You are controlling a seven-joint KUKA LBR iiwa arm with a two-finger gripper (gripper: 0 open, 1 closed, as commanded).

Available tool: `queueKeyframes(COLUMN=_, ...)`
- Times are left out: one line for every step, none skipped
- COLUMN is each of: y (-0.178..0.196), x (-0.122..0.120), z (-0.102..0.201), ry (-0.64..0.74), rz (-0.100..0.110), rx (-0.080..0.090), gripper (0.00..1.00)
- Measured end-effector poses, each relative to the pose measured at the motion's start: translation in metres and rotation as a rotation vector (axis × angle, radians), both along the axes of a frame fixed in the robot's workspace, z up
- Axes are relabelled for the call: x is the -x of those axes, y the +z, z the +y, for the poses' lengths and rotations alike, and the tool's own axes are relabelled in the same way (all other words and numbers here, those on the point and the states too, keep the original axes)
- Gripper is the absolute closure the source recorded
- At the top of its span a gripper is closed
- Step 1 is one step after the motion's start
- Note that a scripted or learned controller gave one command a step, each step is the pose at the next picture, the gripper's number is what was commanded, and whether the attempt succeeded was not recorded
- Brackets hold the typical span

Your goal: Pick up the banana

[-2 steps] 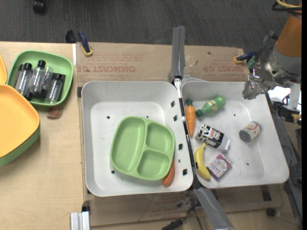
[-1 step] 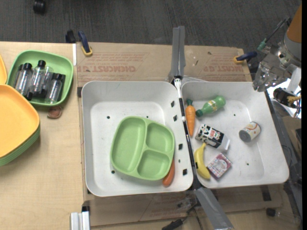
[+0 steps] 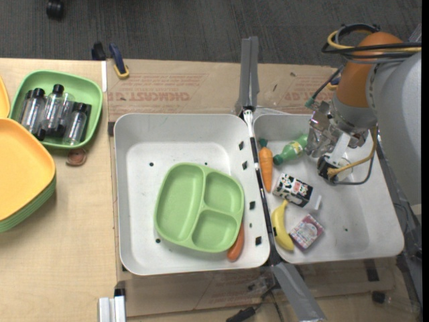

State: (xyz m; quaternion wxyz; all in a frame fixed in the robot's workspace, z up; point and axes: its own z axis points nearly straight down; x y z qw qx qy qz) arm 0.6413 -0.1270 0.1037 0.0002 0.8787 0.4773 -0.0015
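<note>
1. Gripper [image 3: 322,146] sits low at the right bin's [image 3: 375,247] far end, beside the green bottle [image 3: 289,150]; you can't tell its state from this angle.
2. Banana [image 3: 281,227] lies at that bin's near left, against the divider, touching a pink packet [image 3: 307,232], well apart from the gripper.
3. Carrot [image 3: 266,168] and a black-and-white carton [image 3: 293,189] lie between them.
4. Nothing grasped yet; reach, grasp and lift all remain, you'd judge.

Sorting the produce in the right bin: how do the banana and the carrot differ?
The banana is yellow and curved; the carrot is orange and straight. The banana lies near the bin's front corner, the carrot farther back. Both lie lengthwise along the right bin's left wall.
</note>
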Motion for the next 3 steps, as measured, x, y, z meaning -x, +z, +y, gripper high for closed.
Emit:
queueKeyframes(y=0.053, x=-0.017, z=0.012, ry=-0.457, rz=0.000, rx=0.001, gripper=1.00)
queueKeyframes(y=0.104, x=-0.007, z=0.000, ry=-0.412, rz=0.000, rx=0.000, gripper=1.00)
queueKeyframes(y=0.153, x=0.003, z=0.004, ry=-0.754, rz=0.000, rx=0.002, gripper=1.00)
